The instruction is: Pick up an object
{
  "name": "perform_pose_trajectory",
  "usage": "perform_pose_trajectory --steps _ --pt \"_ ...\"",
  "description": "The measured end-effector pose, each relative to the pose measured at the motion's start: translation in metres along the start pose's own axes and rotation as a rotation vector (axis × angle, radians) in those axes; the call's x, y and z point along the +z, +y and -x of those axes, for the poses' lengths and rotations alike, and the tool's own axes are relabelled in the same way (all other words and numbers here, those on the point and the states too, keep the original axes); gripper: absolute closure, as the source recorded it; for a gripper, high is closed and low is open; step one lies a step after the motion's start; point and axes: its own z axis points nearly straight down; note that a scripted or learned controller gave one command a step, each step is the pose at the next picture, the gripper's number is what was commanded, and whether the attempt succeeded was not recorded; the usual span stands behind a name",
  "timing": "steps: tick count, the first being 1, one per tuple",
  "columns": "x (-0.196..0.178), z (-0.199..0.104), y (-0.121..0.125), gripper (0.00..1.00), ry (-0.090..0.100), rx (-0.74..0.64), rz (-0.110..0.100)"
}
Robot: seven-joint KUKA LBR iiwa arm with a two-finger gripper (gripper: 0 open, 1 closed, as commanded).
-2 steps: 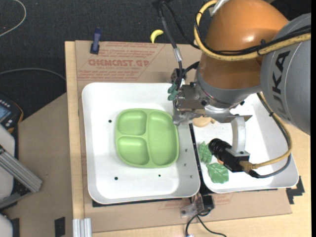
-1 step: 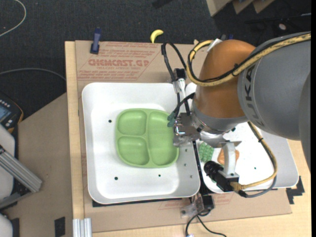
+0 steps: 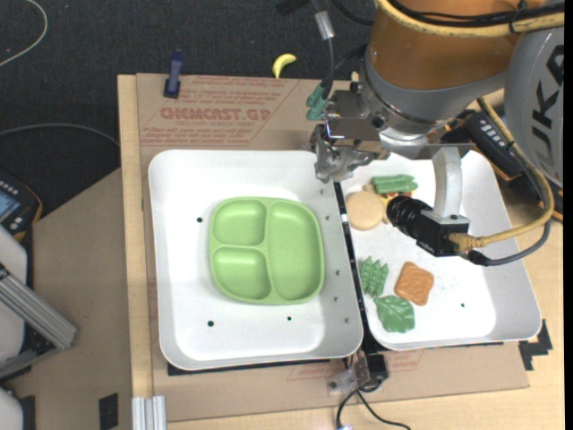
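My gripper (image 3: 335, 163) hangs low over the back end of the ridge between the two bins, with nothing visibly in it. In the left bin (image 3: 175, 195) lies a light green divided plate (image 3: 267, 249). The right bin (image 3: 501, 312) holds a round tan cookie (image 3: 364, 210) just right of the gripper, a flat green piece (image 3: 394, 184) behind it, an orange waffle-like piece (image 3: 414, 283), a green leafy piece (image 3: 372, 274) and another green piece (image 3: 395, 313) near the front. The arm hides the back part of the right bin.
A black cylinder with a yellow cable (image 3: 428, 226), mounted on the arm, hangs over the middle of the right bin. Behind the bins, a small yellow banana (image 3: 284, 63) and a blue object (image 3: 173, 74) lie at the board's far edge.
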Motion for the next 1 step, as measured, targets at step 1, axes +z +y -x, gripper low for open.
perform_pose_trajectory --steps 1 --pt "0.0865 0.0068 0.0301 1.0 -0.01 0.008 -0.028"
